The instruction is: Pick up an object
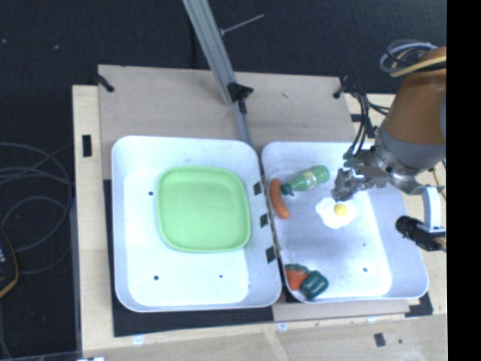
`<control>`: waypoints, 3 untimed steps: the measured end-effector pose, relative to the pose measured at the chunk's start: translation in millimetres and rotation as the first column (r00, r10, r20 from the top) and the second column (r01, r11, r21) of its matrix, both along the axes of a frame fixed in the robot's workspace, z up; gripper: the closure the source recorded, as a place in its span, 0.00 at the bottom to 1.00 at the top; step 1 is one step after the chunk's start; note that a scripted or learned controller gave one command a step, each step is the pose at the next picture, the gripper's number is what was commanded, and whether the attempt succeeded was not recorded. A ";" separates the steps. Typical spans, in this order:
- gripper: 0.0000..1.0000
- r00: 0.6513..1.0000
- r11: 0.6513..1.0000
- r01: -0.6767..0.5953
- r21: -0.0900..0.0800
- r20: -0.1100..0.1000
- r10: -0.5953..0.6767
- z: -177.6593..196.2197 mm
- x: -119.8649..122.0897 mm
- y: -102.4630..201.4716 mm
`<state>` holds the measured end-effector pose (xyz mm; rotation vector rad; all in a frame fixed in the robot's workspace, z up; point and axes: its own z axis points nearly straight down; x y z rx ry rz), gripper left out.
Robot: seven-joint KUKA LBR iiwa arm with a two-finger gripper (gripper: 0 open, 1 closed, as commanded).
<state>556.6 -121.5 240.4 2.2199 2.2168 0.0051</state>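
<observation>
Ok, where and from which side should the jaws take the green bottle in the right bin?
Grip the green bottle across its wider body, coming straight down from above. It lies on its side, long axis running left-right, with open floor on both long sides.

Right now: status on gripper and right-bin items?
Gripper over right bin, just above fried egg. Nothing seen between fingers. Green bottle and sausage close beside egg.

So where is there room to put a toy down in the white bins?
The right bin has bare floor in its middle and lower right, between the fried egg toy and the green and orange toys in the lower left corner. Its top is crowded: green bottle, hot dog, egg and gripper. In the left bin, the green plate leaves only a bare border.
</observation>
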 end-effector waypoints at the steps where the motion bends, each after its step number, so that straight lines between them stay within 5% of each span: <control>1: 1.00 1.000 1.000 -0.001 0.000 0.000 0.001 52.5 0.8 -0.6; 3: 1.00 1.000 1.000 -0.004 0.001 -0.005 0.004 34.9 -5.5 94.7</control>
